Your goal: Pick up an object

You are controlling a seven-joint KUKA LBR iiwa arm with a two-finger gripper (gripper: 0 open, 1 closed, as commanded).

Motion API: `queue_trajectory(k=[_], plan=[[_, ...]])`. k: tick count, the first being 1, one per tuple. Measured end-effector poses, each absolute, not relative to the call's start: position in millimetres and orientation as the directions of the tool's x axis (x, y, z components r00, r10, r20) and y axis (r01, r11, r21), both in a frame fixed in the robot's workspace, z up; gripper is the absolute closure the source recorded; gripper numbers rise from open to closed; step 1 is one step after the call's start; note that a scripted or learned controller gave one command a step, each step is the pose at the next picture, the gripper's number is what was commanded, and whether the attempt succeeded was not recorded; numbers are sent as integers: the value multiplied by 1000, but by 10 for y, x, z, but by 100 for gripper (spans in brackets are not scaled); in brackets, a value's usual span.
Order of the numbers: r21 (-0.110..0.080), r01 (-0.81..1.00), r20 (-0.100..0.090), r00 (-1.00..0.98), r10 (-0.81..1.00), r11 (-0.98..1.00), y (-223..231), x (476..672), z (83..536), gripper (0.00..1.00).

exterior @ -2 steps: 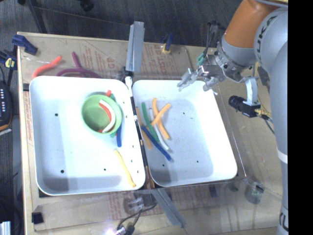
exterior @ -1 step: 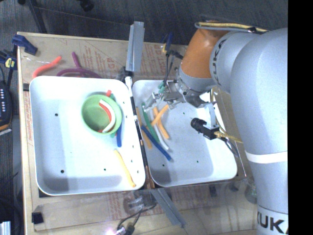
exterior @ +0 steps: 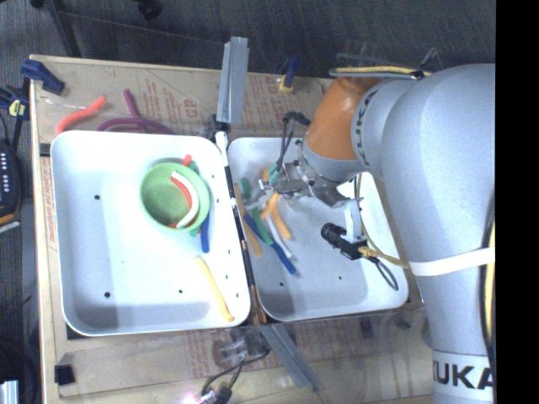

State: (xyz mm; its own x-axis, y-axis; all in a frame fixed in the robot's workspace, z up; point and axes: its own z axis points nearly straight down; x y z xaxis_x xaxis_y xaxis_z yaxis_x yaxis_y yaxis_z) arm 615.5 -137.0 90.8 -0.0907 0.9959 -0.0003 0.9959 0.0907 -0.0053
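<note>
Gripper (exterior: 275, 185) sits low among the sticks (exterior: 268, 217) by the right bin's (exterior: 337, 297) left wall; whether anything is pinched, I cannot tell; open floor lies rightward.

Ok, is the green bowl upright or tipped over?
Upright: the green bowl in the left bin shows its open mouth, with a red piece inside.
</note>
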Motion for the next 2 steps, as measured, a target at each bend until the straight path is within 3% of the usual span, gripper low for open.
queue_trajectory(k=[1,2], plan=[[-9,996,-1,-94,996,94,-1370,6152,1000,100],[-2,988,1,-156,988,156,-1699,6247,1899,100]])
